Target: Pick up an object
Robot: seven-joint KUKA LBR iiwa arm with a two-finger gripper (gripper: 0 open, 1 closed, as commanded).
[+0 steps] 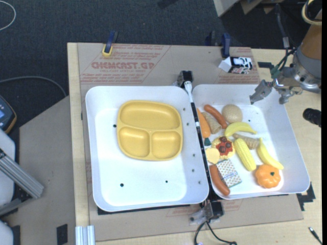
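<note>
Two-finger grey metal gripper [272, 92] above right white bin's [292, 137] far edge, fingers spread wide, nothing btwn them. Toy food heaped at bin's left; small orange plastic pumpkin [267, 176] near front, untouched.

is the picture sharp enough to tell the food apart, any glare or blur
Camera view: even overhead light, soft shadows; the right bin rim is bright but not blown out; the corn, banana and small pumpkin read clearly; the gripper at the bin's far edge looks slightly soft.
</note>
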